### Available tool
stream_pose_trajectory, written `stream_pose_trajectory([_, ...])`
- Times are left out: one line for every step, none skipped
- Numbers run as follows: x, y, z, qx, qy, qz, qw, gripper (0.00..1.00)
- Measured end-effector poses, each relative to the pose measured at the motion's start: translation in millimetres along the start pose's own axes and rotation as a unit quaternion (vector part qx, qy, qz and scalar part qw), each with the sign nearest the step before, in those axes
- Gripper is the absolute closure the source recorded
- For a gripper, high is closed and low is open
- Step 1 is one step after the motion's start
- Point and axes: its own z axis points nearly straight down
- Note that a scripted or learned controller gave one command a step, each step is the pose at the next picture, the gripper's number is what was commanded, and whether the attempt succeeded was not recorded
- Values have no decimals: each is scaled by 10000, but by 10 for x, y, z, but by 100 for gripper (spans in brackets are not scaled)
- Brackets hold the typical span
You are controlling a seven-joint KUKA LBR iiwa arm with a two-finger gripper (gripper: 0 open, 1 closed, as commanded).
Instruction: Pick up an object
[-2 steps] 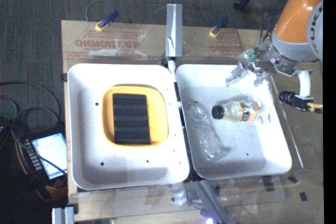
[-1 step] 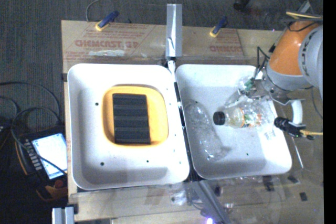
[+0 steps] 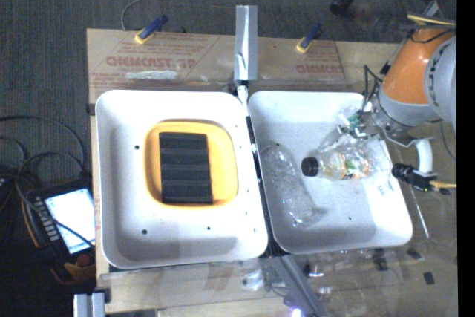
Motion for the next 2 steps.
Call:
stream_pose_trajectory([37,-36,45,-138,0,949,9954,0])
stream_pose_trajectory([129,-614,16,-157,-90,-2,9998,0])
